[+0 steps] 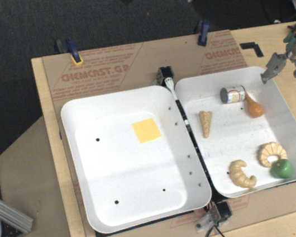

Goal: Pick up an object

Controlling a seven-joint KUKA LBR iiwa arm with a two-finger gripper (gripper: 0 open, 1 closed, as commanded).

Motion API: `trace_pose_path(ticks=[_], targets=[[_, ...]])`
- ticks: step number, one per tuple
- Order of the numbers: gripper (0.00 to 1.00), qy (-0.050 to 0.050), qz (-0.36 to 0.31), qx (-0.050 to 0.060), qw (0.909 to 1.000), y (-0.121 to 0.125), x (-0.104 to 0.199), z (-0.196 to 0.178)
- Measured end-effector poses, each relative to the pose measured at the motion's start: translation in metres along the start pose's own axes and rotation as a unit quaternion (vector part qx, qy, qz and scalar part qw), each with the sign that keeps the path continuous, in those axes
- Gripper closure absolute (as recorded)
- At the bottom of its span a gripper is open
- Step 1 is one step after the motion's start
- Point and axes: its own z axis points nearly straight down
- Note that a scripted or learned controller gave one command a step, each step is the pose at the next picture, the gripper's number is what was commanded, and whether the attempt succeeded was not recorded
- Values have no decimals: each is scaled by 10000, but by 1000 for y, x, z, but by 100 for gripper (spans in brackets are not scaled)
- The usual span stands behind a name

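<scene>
My gripper point(285, 68) hovers at the far right, over the back right corner of the right bin point(284, 119). Its fingers are spread open with nothing between them. In that bin lie a small grey and white can point(233, 94), an orange pear-shaped piece point(254, 107), a tan cone point(206, 123), a croissant point(242, 174), a ridged pastry point(271, 152) and a green ball point(283, 169). The can and the orange piece are the closest to the gripper, to its left and nearer the front. A flat yellow square point(147, 130) lies alone in the left bin point(89, 171).
The two bins meet at a black-edged seam point(189, 136) down the middle. They rest on a cardboard sheet point(127, 62) held by blue clamps point(73, 50) at the back. A metal rail point(6, 214) juts in at the lower left.
</scene>
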Motion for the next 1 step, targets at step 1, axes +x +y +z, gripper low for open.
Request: trace_pose_path(ticks=[1], targets=[[0,27,-3,71,10000,10,2,174]])
